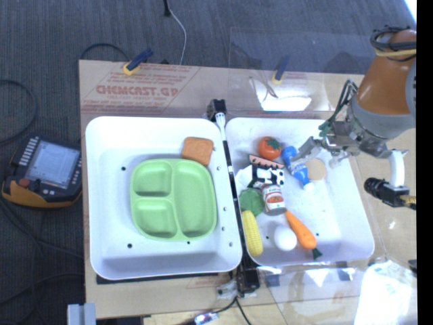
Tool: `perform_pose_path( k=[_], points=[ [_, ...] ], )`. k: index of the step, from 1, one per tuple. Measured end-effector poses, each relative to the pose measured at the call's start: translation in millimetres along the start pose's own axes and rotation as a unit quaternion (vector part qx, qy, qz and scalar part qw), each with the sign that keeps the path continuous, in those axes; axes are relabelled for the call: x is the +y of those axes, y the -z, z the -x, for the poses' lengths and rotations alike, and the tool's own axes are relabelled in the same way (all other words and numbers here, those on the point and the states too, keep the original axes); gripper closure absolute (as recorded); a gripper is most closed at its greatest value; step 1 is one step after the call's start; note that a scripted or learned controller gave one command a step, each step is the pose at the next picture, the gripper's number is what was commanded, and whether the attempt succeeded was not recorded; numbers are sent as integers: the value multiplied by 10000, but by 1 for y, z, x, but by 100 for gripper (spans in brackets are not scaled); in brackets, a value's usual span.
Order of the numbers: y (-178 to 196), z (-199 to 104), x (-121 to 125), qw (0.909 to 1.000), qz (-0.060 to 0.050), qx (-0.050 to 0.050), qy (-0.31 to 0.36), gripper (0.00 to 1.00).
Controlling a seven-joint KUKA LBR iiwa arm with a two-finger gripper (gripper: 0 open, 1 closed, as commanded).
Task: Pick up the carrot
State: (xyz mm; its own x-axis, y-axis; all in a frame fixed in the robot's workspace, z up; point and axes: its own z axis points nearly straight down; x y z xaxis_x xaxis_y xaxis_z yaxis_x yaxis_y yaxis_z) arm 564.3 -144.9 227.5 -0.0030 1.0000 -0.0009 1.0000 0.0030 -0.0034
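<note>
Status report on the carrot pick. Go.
Claw over right bin's far side, nothing visibly held. Carrot lying near front, untouched. White egg against it, corn further left.

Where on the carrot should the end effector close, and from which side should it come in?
Grip the carrot at its thick orange middle, coming straight down with the fingers across its width. It lies flat and diagonal in the right bin, green tip toward the near wall. The white egg sits against its left side, so keep that finger close.

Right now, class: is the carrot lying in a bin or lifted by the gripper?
Lying in the bin. The carrot rests flat on the right bin's floor beside the white egg, well apart from the gripper.
</note>
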Motion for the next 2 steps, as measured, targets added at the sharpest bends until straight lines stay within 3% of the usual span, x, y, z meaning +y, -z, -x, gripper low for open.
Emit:
perform_pose_path(
  k=[1, 2],
  points=[
    [-134, -16, -64, 9859, 18, 2, 1674, 0],
    [-124, -15, -63, 9860, 39, -20, 1665, 100]
  ],
)
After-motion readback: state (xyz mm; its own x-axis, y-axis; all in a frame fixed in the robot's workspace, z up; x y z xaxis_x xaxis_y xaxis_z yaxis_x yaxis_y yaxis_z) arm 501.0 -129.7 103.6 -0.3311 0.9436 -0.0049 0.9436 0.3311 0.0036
